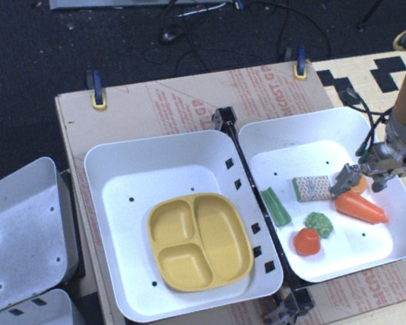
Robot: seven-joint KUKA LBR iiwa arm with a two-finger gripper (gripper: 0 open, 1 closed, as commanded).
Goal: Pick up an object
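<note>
Gripper [347,180] low in right bin [313,131], over orange item [358,185] beside carrot [361,207] | claw state: cannot tell | yellow tray [199,241] in left bin [156,158]

two white bins are sitting side by side: the left bin [111,212] holding a yellow divided tray [199,241], the right bin [292,139] holding toy foods, the gripper [354,179] hovering over a carrot [362,208].

Orange carrot [361,206] lying slantwise; right bin [313,131], right side.
</note>
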